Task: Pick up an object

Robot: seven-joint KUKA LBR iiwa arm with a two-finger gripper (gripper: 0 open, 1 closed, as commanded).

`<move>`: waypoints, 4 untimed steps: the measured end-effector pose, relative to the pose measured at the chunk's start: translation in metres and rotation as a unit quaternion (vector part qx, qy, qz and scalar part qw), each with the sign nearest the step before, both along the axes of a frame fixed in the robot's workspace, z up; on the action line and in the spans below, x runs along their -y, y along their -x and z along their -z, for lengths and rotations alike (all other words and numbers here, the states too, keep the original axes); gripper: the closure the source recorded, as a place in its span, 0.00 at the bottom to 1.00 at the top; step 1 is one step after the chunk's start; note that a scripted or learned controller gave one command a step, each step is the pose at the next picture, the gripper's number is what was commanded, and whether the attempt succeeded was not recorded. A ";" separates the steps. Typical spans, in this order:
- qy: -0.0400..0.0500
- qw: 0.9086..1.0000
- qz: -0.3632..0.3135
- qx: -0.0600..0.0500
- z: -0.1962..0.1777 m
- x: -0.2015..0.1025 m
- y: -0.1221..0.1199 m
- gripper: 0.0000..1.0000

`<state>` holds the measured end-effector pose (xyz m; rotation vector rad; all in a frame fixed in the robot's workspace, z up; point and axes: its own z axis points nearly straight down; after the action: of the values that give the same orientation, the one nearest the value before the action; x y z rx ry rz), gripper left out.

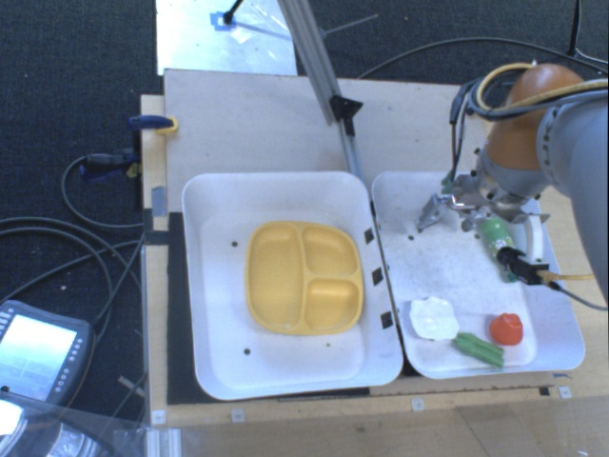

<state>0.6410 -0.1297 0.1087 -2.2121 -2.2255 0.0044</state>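
Observation:
My gripper hangs over the far part of the right bin, its two grey fingers spread apart with nothing between them. Just right of it a green bottle with a black cap lies in the bin, partly under the wrist. Near the front of this bin lie a white lump, a small green vegetable and a red-orange piece. The grey arm with its orange band reaches in from the right.
The left bin holds a yellow divided plate. A slanted metal pole crosses the bench behind the bins. Cables and a tablet lie on the dark floor at left.

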 end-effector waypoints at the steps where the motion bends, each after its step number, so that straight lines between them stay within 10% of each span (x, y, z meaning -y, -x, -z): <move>1: 0.001 1.000 0.001 0.002 0.018 0.000 0.000 0.00; 2: 0.001 1.000 0.000 0.004 0.006 0.000 -0.002 1.00; 4: 0.001 1.000 -0.001 0.007 -0.097 0.003 -0.024 1.00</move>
<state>0.6649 -0.1324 0.2054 -2.2171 -2.2361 -0.0081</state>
